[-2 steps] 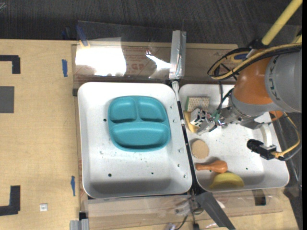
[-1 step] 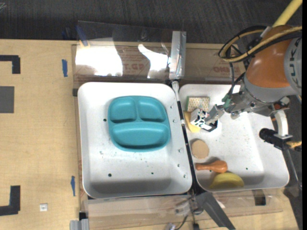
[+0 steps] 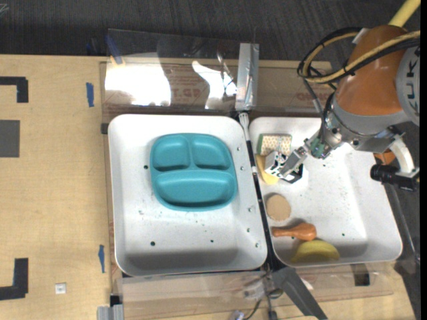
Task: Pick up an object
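One banana (image 3: 316, 250), one cookie (image 3: 278, 207), one teal tray (image 3: 193, 171).

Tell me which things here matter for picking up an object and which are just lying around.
Part of the job:
the tool, low in the right bin
green-and-white sponge and a yellow piece beside the tool
round tan disc
orange drumstick-shaped toy
yellow banana-like piece

Just lying about:
teal divided plate in the left bin
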{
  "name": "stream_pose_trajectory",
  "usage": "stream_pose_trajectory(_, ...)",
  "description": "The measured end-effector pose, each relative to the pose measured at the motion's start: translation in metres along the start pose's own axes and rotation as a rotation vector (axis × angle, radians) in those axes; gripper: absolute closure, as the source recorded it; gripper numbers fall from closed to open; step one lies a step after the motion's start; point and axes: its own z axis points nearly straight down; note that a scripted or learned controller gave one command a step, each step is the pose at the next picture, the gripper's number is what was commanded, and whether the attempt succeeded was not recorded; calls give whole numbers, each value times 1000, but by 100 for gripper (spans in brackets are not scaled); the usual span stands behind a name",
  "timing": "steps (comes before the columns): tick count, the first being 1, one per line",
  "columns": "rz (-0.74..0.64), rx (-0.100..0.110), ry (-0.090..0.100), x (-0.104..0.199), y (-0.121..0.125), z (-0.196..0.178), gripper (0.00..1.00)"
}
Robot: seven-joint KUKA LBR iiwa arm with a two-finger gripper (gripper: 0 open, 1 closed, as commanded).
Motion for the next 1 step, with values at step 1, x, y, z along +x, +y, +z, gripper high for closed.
stream_pose_trajectory(1,2,1,0,19,-101,118,0)
